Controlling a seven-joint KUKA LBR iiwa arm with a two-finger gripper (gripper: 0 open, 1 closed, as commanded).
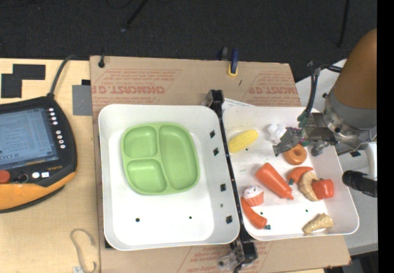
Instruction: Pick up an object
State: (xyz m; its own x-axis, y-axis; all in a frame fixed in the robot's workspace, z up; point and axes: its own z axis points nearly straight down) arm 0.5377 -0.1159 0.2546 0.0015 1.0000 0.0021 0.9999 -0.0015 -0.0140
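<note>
**Ana:** Camera view has the arm [360, 81] coming in from three o'clock, with its gripper [294, 140] low over the right bin [289, 222], right by the orange ring [297, 154].

**Ben:** Holding anything?

**Ana:** I can't tell how the gripper stands; the tip is a dark tangle of metal and cable against the ring. It seems to touch the ring's upper edge or sit just above it, no more than that.

**Ben:** So which step is this?

**Ana:** My guess is the reach, lined up on the ring, with the lift not yet done. Next it needs a straight drop, a firm squeeze on the ring, then a clean rise.

**Ben:** What else is in there?

**Ana:** A corn cob [243, 139] at nine o'clock from the ring, a small white lump [273, 131] at ten, a carrot [274, 180] at seven. A cupcake [252, 193] and a red pepper [254, 213] lie further down, and a cone [317, 223] at five. The left bin [117, 216] holds a green divided plate [160, 158].

**Ben:** Anything unclear?

**Ana:** The red and tan pile [313, 184] at four o'clock is jumbled; I can't name the pieces. The arm's upper part is cut off at the edge.
</note>
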